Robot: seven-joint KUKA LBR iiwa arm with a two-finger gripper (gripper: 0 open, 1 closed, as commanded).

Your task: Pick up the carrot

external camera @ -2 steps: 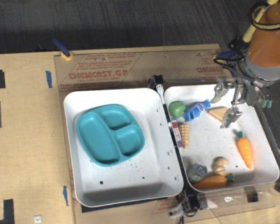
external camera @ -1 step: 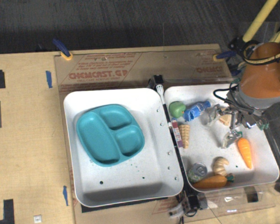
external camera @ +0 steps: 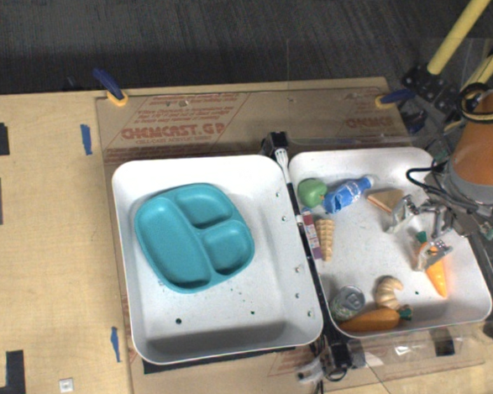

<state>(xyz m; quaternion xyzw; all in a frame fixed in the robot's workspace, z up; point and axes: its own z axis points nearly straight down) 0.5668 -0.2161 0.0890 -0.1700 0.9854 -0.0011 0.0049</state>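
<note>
A small orange carrot [external camera: 437, 276] lies in the right bin [external camera: 469, 307] near its right wall, pointed end toward the front. My gripper [external camera: 421, 232] hangs directly over the carrot's upper end, and a bit of green shows just under it. The grey arm with its orange band [external camera: 481, 146] comes in from the right above the bin. A longer orange, carrot-like vegetable with a green stub [external camera: 373, 319] rests along the bin's front wall.
The right bin also holds a green ball [external camera: 310, 192], a blue bottle [external camera: 346, 194], a bread slice [external camera: 385, 199], an ice-cream cone [external camera: 325, 235], a can [external camera: 348, 299] and a pale bulb [external camera: 388, 289]. A teal divided plate [external camera: 194, 234] sits in the left bin [external camera: 154, 325].
</note>
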